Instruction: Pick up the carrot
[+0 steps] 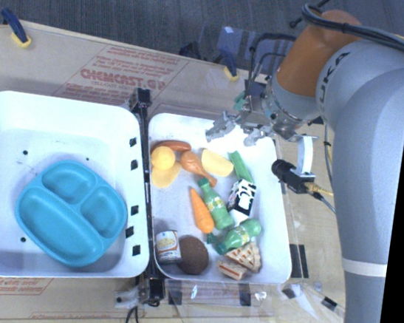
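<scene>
The carrot (200,209), a short orange cone, lies in the middle of the right bin (280,228), pressed against a green bottle (215,204) on its right. My gripper (237,131) hangs over the far edge of that bin, well behind the carrot and apart from it. Its fingers (219,127) are spread open and nothing sits between them. The grey arm with its orange band (310,56) comes in from the upper right.
Around the carrot lie two yellow fruits (162,160), a sausage (172,146), a black-and-white carton (242,197), a can (168,246), a brown round fruit (192,255) and a sandwich wedge (242,258). The left bin (2,121) holds a blue divided plate (72,210).
</scene>
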Robot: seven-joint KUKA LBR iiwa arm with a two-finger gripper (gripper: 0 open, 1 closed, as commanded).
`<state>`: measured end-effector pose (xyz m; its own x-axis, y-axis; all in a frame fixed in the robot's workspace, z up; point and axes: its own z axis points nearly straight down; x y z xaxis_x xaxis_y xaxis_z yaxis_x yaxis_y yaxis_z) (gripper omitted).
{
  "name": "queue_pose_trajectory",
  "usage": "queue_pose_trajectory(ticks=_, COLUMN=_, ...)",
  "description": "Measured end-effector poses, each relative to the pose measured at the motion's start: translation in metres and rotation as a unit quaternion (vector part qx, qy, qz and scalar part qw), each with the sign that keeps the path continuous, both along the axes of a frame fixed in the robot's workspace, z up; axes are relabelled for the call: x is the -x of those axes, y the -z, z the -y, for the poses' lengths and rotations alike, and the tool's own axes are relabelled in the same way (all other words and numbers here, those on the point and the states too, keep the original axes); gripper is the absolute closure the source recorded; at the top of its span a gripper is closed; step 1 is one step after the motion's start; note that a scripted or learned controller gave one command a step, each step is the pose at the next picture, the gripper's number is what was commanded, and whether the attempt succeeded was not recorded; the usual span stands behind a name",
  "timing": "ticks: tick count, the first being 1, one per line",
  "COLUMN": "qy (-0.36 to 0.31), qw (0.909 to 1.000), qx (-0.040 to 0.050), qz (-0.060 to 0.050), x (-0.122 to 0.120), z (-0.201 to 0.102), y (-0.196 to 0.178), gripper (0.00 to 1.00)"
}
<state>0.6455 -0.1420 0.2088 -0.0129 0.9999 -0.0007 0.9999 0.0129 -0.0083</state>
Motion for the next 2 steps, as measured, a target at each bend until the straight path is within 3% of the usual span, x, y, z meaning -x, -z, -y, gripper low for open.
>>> queue_pose_trajectory(ticks=1, qy=-0.073, qw=0.9973, qx=-0.0019, qz=-0.001, x=0.061, z=-0.003, y=0.119, gripper=0.0)
queue_pose_trajectory(ticks=2, qy=0.059, qw=0.9982, qx=-0.0019, qz=-0.003, x=0.135, z=-0.02, y=0.118, gripper=0.0)
